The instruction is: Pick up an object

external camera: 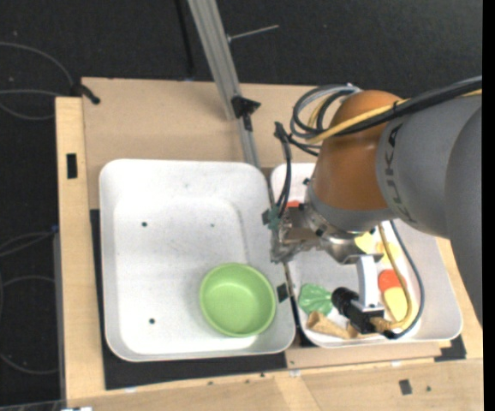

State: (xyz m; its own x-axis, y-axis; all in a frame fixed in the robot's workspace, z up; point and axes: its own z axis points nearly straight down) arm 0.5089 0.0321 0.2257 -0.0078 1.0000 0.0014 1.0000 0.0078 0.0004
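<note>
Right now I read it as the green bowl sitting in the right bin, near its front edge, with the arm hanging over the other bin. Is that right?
Not quite. The green bowl sits in the left bin, near its front edge, as the camera view shows. The arm hangs over the other bin, the right bin, which holds the small mixed items.
</note>
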